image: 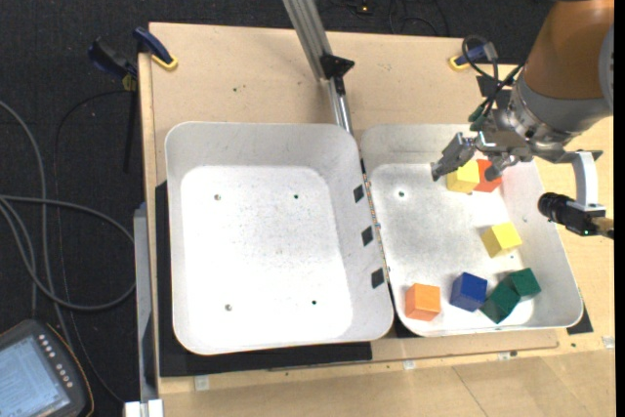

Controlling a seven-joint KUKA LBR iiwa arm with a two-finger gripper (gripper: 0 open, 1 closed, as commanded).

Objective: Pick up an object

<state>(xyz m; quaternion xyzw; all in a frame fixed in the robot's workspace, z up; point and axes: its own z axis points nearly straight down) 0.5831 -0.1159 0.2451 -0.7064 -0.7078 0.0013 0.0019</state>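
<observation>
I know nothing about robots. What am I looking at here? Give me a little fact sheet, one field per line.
Arm: grey KUKA arm with orange band, reaching in from the right
Gripper: over the right bin's far end, above a yellow block and a red block
Right bin: also holds a second yellow block, orange block, blue block, two green blocks
Left bin: white, speckled
Bench: tan board, clamps at far corners
</observation>
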